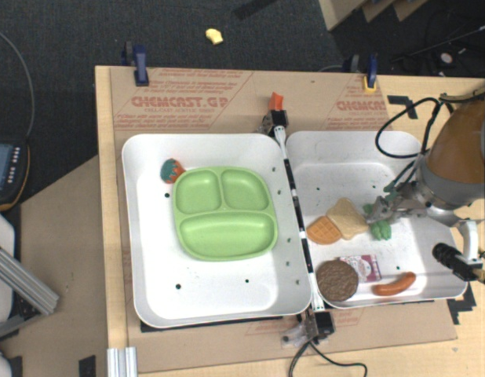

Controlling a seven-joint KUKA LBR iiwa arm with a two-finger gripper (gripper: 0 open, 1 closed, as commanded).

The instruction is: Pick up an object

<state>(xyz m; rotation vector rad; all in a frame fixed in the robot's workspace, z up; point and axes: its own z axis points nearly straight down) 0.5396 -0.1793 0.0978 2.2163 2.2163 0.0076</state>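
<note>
From above, the arm (454,159) reaches in from the right over the right bin (337,151), its jaws (384,209) low beside a small green object (381,229) near the bin's middle; how far the jaws stand open, and whether they have hold of anything, cannot be told. Just left of them lie a tan bread slice (348,217) and an orange waffle (323,230), touching. Nearer the front sit a brown round patty (337,280), a purple packet (368,267) and a red sausage (395,283). The left bin (148,234) holds a green divided plate (224,213) and a small red-green item (172,170) at its back corner.
</note>
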